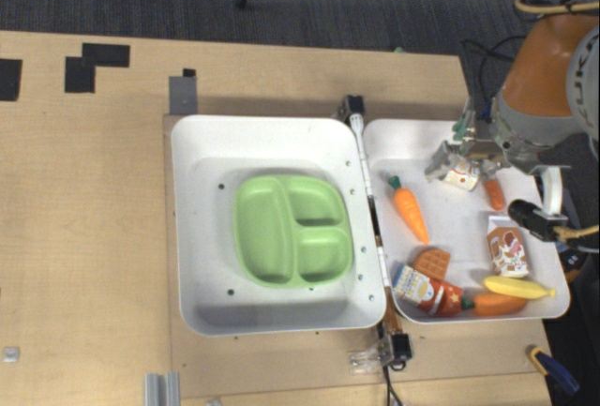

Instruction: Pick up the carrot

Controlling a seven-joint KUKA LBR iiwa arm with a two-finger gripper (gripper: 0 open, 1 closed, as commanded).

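A: Can any writing or brand be read?

B: None can be made out. A printed carton (508,250) is seen in the right bin (441,137), but its pattern is too small to be read. A red, white and blue packet (427,290) near the bin's front edge is likewise illegible.

A: Where is the carrot placed?

B: The carrot (409,211) is found in the left half of the right bin, lying at a slant with its green top pointed toward the far left. It is kept apart from the other items; bare white floor is left around it on all sides.

A: How is the rest of the space taken up?

B: A brown waffle-like piece (432,262) is set just below the carrot's tip. A banana (517,287) and an orange piece (498,304) are crowded against the front right corner. A green divided plate (292,228) is held in the left bin (202,151).

A: And the arm?

B: It is reached in from the right, with the gripper (466,160) lowered over the far part of the right bin, well apart from the carrot. A small white object (459,177) is seen at its tips, with a small orange piece (493,194) just beside. Whether the gripper is open or closed cannot be told.
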